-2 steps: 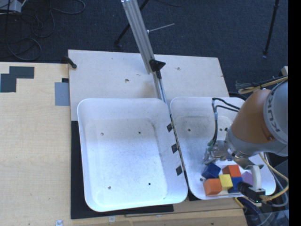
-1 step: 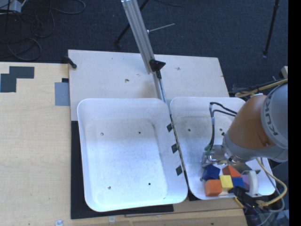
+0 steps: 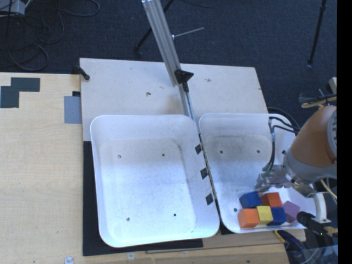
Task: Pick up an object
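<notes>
Several small blocks lie bunched in the near right corner of the right bin (image 3: pixel 234 142): a dark blue one (image 3: pixel 251 199), an orange one (image 3: pixel 248 218), a yellow one (image 3: pixel 264 213), a red-orange one (image 3: pixel 273 199), another blue one (image 3: pixel 278 216) and a purple one (image 3: pixel 291 209). My gripper (image 3: pixel 268 182) hangs low over the right bin, just above and behind the pile, close to the dark blue and red-orange blocks. The orange band and grey wrist (image 3: pixel 313 147) rise to its right. No block shows between the fingers.
The left bin (image 3: pixel 143 175) lies beside the right one, parted by a rim with black clips. A slanted aluminium bar (image 3: pixel 165 43) runs from the back down to the bins' junction. Pale wooden bench spreads to the left; cables lie on the dark floor behind.
</notes>
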